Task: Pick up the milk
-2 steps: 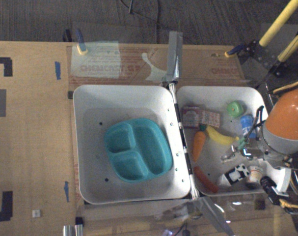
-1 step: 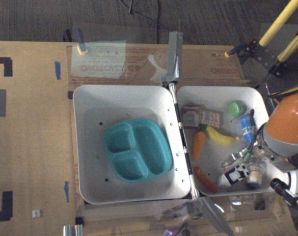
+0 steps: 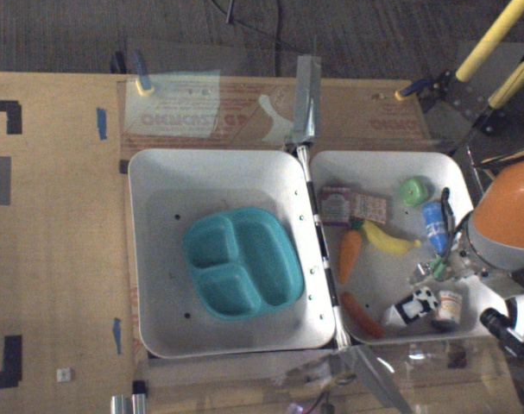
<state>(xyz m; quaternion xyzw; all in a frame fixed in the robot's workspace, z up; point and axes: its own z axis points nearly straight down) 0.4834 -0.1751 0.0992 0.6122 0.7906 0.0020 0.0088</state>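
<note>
Currently, the arm (image 3: 508, 218) enters from the right edge, with its orange band above the right bin (image 3: 391, 166). The gripper (image 3: 440, 267) hangs over the lower right part of that bin; whether it is open or closed cannot be determined, and no object is visibly held.

The milk (image 3: 417, 304), a small carton with black-and-white cow patches, lies on its side on the bin floor near the front wall, just below the gripper. A small white jar (image 3: 449, 307) sits directly beside it on the right.

Further contents of the right bin: a carrot (image 3: 350, 254), a banana (image 3: 388, 239), a red sausage (image 3: 363, 314), a blue bottle (image 3: 434, 227), a green round object (image 3: 413, 190), and a flat pink packet (image 3: 337, 204) against the back left area.

The left bin (image 3: 158, 257) holds a teal divided tray (image 3: 242, 263) with three compartments. Both bins rest on the counter (image 3: 54, 231).
</note>
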